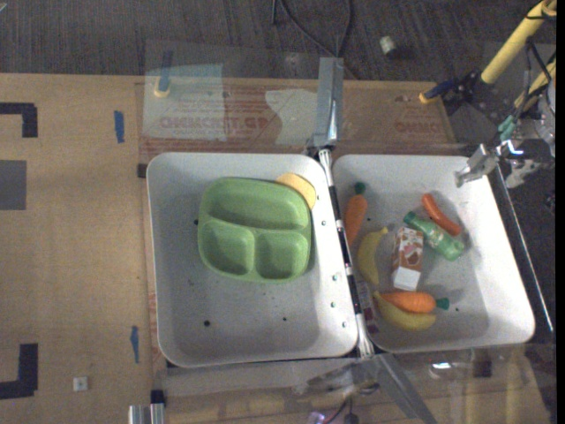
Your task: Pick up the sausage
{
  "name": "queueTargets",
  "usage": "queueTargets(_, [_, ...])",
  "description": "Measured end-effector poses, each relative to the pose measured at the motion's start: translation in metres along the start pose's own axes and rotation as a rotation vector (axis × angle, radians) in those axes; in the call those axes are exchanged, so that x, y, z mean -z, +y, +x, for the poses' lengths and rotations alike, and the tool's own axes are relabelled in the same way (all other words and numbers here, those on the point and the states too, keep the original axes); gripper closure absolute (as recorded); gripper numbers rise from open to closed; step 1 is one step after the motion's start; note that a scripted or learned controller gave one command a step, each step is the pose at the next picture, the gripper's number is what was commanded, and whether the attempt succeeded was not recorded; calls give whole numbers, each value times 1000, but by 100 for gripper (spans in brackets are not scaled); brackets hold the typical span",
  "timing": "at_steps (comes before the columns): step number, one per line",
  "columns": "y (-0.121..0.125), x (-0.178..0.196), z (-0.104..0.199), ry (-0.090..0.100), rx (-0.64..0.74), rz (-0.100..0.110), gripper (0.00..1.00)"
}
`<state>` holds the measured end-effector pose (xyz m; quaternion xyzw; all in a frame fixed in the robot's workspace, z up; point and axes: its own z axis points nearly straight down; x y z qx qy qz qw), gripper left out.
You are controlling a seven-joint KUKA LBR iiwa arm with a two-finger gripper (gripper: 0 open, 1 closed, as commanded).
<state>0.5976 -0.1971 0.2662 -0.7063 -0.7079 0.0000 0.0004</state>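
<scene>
The sausage (440, 213) is a short red-orange link lying aslant in the right bin (503, 281), towards its far right. It touches the upper side of a green bottle (437, 237). My gripper (479, 162) hovers over the bin's far right corner, up and to the right of the sausage and apart from it. Nothing hangs from it that I can make out.
The right bin also holds an upright carrot (354, 217), a banana (372, 254), a small carton (407, 259), a second carrot (409, 301) and another banana (408, 319). In the left bin (177, 307) sits a green divided plate (255, 229) with a yellow piece (299, 186) behind it.
</scene>
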Motion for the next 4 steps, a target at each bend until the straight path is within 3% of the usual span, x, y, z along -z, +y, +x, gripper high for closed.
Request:
queueTargets(1, [35, -143, -24, 0, 18, 0, 0])
queueTargets(2, [36, -179, -12, 3, 11, -4, 0])
queueTargets(3, [37, -167, -14, -4, 12, -8, 100])
queueTargets(4, [68, -23, 4, -3, -13, -5, 100])
